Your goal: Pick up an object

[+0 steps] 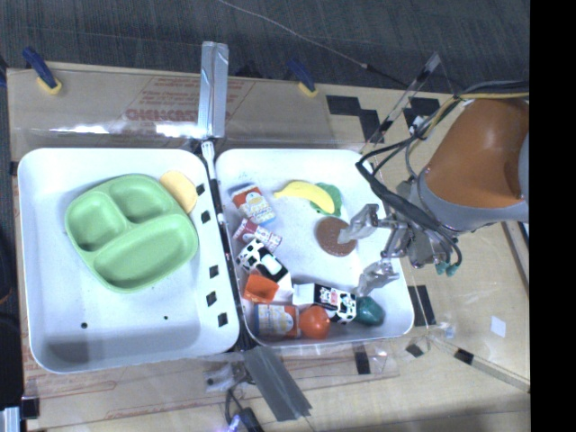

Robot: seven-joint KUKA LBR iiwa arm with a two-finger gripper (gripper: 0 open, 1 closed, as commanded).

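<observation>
My gripper [369, 250] hangs over the right side of the right bin [297, 162], its two fingers spread apart with nothing between them. The upper finger [363, 220] sits just right of a brown round disc [334, 237]; the lower finger [376, 277] is above a teal object [369, 312]. Further left in the bin lie a yellow banana [301, 192] with a green piece [329, 194] behind it, a small carton [255, 204], a black-and-white cow toy [262, 259], an orange block [260, 289], a red ball [314, 321] and a dice-like piece [335, 301].
The left bin [54, 331] holds a green divided plate [132, 229] and a yellow object [180, 188] at its upper right. A metal divider [213, 88] stands between the bins. Cables run from the arm's orange wrist [477, 156] on the right.
</observation>
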